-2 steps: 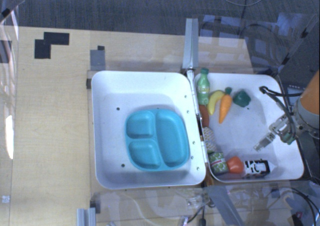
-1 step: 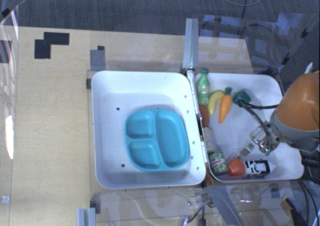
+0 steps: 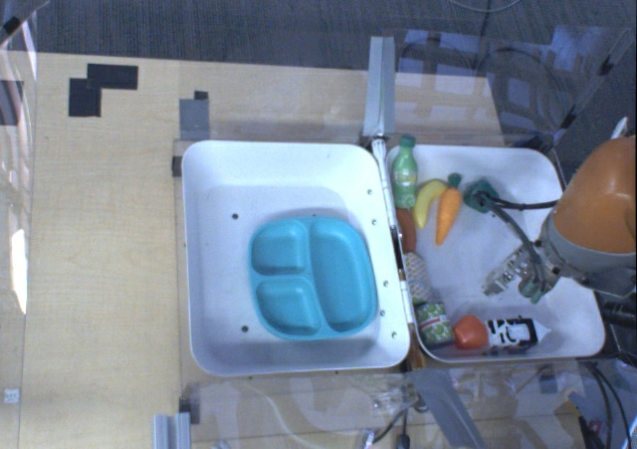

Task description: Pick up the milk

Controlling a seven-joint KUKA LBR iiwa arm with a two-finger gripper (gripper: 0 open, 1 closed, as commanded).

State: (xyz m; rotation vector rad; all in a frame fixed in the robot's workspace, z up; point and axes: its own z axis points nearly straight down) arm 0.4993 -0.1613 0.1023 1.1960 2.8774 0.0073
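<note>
So the right bin (image 3: 572,333) is the crowded one. Stuff lines its left wall: green bottle (image 3: 404,171) at the top, a banana (image 3: 429,200) and carrot (image 3: 448,215) just beside it, then a can (image 3: 434,323) and tomato (image 3: 471,334) down in the near corner. The milk (image 3: 514,334) lies against the near wall, touching the tomato, so its left side is blocked. The middle of that bin floor is bare, but the arm (image 3: 597,213) and gripper (image 3: 518,276) hang over it. In the left bin (image 3: 214,238), only a blue tray (image 3: 313,276) sits mid-floor, with open room all around.
</note>
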